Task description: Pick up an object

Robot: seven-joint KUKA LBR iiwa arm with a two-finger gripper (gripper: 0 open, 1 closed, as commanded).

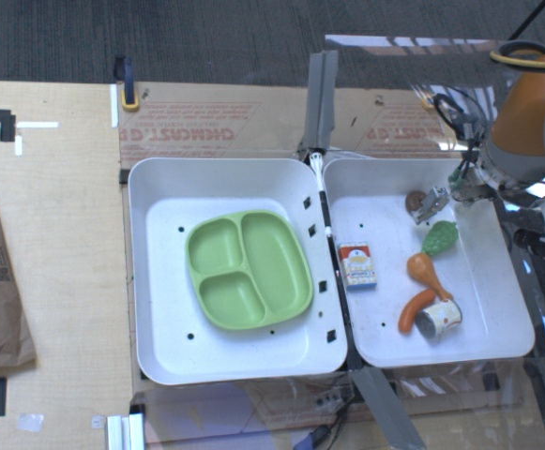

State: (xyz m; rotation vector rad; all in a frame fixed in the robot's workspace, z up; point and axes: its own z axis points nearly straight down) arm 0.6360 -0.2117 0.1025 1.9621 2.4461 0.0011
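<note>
While I hang over the right shallow white plastic bin point(511, 289), my metal two-finger gripper point(431, 204) hovers near its back wall, empty; its opening I cannot tell. I judge this the approach: descend next onto the small green knobbly toy point(440, 238) just below.

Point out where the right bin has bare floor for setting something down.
In the right bin, bare floor runs between the small box and the orange toys, and along the near wall. The far right is crowded: gripper, green toy, cup.
</note>
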